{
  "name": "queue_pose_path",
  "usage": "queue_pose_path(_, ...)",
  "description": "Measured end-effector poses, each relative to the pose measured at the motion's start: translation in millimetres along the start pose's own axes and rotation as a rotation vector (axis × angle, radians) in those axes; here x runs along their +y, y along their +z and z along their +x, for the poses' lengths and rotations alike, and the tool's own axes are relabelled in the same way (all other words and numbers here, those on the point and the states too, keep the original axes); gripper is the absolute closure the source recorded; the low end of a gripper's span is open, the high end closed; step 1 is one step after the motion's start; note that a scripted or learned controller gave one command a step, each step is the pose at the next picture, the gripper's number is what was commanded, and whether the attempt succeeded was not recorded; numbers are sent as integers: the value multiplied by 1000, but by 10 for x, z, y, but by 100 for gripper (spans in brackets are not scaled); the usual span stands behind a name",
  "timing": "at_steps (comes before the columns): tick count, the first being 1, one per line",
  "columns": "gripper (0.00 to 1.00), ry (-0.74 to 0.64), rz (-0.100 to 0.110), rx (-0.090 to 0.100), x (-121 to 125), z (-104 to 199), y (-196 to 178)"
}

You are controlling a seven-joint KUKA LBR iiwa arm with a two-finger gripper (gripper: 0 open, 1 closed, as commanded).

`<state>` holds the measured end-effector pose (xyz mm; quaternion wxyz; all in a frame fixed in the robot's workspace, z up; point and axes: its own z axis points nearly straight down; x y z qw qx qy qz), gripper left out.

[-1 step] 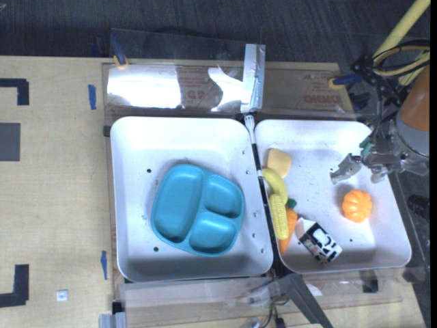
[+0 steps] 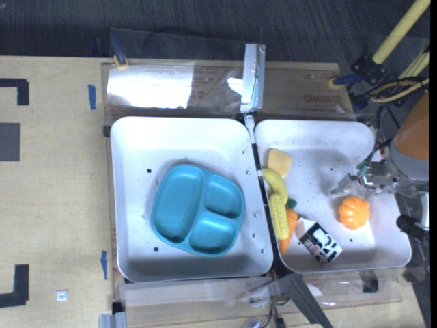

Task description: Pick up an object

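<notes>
The surface (image 2: pixel 48 183) carried two white bins side by side. The left bin (image 2: pixel 130 156) held a blue divided plate (image 2: pixel 198 208). In the right bin (image 2: pixel 321 139), the end effector (image 2: pixel 362 180) hung at the right wall, just above a small orange pumpkin (image 2: pixel 354 212); how wide it stood could not be told. Along the bin's left wall lay a corn cob (image 2: pixel 278 207), a yellow wedge (image 2: pixel 278 160) and a black-and-white box (image 2: pixel 319 241). The bin's middle floor lay open.
</notes>
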<state>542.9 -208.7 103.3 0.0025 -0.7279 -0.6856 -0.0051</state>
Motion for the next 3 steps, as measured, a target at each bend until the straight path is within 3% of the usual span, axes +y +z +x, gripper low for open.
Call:
queue_pose_path(1, 0, -85, -9, -7, -429, 23, 129)
queue_pose_path(2, 100, -86, -12, -8, -415, 31, 24)
queue_pose_path(3, 100, -49, -3, -10, -653, 810, -1129)
